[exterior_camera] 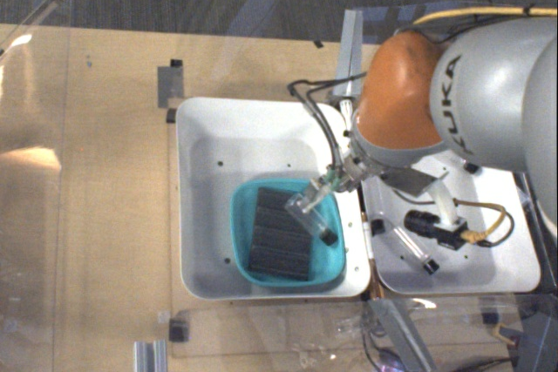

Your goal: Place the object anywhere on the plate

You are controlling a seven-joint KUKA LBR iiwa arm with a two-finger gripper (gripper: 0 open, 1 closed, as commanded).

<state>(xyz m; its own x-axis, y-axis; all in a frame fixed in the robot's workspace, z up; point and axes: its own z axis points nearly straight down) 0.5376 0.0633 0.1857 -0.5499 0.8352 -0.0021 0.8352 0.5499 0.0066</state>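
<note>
A black ridged block (pixel 277 238) lies flat on the teal plate (pixel 242 222) in the left bin (pixel 205 187). My gripper (pixel 314 220) hangs low over the plate's right side, at the block's upper right corner. It is open, with one clear fingertip (pixel 298 206) touching or just above that corner and the other near the plate's right rim. Nothing is lifted between them. The arm's orange band (pixel 397 100) and grey wrist cover the divide between the two bins.
The right bin (pixel 514 274) holds a thin pale stick with a dark tip (pixel 415 246). The left bin's white floor shows behind and to the left of the plate. Wooden bench surrounds both bins.
</note>
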